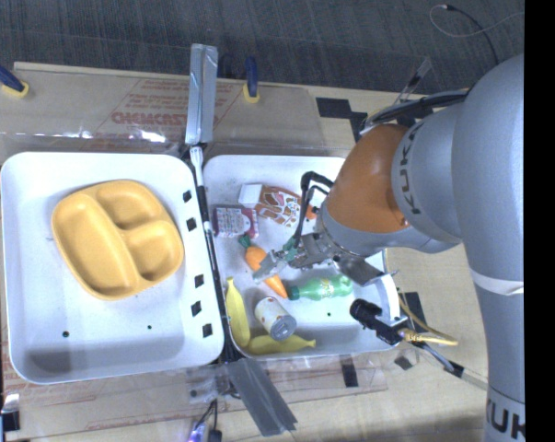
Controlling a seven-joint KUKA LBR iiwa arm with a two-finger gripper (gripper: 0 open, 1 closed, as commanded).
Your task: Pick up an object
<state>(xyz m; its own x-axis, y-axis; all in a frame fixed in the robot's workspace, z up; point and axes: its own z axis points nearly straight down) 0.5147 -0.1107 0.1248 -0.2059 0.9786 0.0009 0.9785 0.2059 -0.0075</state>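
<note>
KUKA arm (415, 182) above bottle (320, 289); label unreadable.

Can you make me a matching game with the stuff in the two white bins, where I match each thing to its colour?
Things:
1. divided plate
2. bottle
3. carrot
4. can

Colours:
A. green
B. silvery grey
C. yellow
D. orange

Right pairs: 1-C, 2-A, 3-D, 4-B.

The plate lies in the left bin; the other three lie in the right bin.
</note>
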